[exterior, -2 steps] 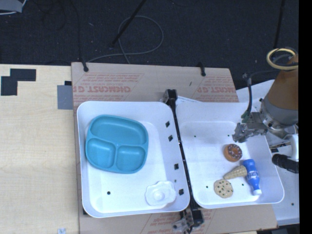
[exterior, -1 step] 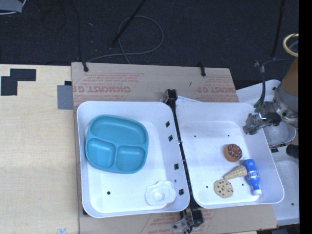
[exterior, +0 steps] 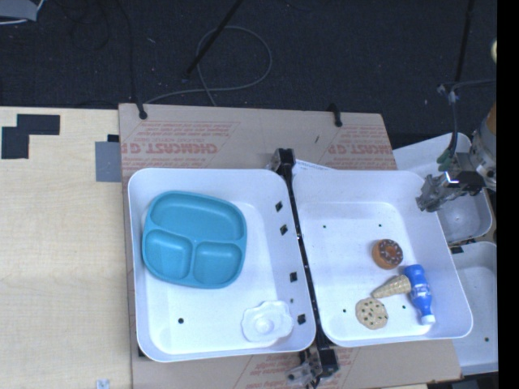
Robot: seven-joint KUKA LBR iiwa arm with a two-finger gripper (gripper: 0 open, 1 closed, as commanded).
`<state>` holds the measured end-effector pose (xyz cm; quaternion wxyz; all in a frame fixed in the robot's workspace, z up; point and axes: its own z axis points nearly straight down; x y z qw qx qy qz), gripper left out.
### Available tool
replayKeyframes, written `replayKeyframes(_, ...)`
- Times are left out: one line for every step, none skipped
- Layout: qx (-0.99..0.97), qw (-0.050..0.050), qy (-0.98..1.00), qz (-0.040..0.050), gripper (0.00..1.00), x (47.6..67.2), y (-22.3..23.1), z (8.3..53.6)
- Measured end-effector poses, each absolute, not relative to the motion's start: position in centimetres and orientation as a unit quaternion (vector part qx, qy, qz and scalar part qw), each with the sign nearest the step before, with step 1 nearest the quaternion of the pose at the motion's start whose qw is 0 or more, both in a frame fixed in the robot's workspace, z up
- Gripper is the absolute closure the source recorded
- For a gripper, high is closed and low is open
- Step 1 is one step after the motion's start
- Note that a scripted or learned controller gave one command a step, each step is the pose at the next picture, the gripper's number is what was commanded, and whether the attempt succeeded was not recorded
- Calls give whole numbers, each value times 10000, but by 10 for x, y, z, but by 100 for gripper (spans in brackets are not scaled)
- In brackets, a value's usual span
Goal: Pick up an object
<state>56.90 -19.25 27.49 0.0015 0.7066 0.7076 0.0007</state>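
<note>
Objects for picking lie in the right bin (exterior: pixel 340 217), and we place each against the doughnut (exterior: pixel 388 254) near that bin's right wall. Just below the doughnut lies an ice-cream cone (exterior: pixel 392 286), touching a blue bottle (exterior: pixel 418 292) on its right; a cookie (exterior: pixel 372 313) sits below and slightly left. Left of the doughnut, past the divider, the left bin (exterior: pixel 154 331) holds a blue divided plate (exterior: pixel 195 238) and a small white piece (exterior: pixel 265 323). Above and right of the doughnut, the gripper (exterior: pixel 442 187) hangs at the bin's corner; we cannot tell how its jaws stand.
</note>
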Motion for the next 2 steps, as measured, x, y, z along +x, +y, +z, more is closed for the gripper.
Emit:
replayKeyframes(7058, -22, 7084, -4, 100, 569, -144, 257)
replayKeyframes(7056, -25, 7086, -5, 100, 561, -90, 253)
